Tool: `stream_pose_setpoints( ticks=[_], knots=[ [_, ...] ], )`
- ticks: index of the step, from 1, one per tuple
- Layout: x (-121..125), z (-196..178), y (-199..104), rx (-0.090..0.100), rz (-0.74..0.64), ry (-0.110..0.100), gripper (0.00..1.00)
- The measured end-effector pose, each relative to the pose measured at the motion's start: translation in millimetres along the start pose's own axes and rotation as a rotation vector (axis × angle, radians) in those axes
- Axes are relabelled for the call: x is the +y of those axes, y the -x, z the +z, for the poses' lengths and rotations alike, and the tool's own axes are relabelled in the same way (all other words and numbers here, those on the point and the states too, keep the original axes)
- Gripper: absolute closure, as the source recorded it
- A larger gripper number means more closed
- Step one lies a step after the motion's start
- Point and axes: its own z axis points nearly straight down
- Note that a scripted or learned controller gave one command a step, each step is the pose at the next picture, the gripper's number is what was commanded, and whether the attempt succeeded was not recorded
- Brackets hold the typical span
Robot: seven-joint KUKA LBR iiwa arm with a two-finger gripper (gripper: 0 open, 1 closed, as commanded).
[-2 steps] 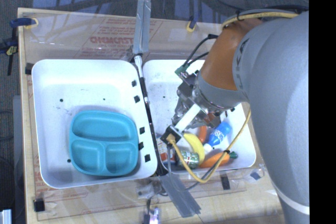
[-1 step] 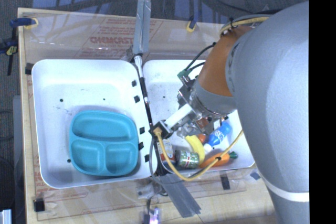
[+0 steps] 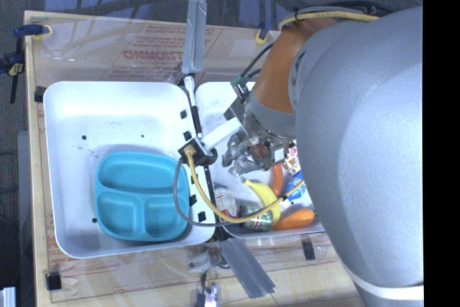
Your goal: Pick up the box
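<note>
**Right bin, gripper lowered among clutter**

Metal two-finger gripper [image 3: 248, 151]: low in shallow white right bin [image 3: 210, 103]; finger spread indiscernible. Small printed box [image 3: 290, 160]: just right of gripper, largely hidden by grey arm [image 3: 359, 147]. Yellow banana [image 3: 261, 193], orange pieces adjacent. Blue compartmented plastic tray [image 3: 140, 196]: left bin [image 3: 108, 108].

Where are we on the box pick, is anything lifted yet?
Done: the arm has reached over the right bin. In hand: the gripper is low among the clutter, beside the banana; whether it holds anything can't be made out. Left: a confirmed grasp and lift of the box. The blue tray sits in the left bin.
</note>
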Motion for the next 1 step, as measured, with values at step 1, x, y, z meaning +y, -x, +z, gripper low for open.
stream_pose_setpoints(
  ticks=[1],
  knots=[
    [5.4, -4.7, 23.9, -0.001, 0.116, -0.002, 1.00]
  ],
)
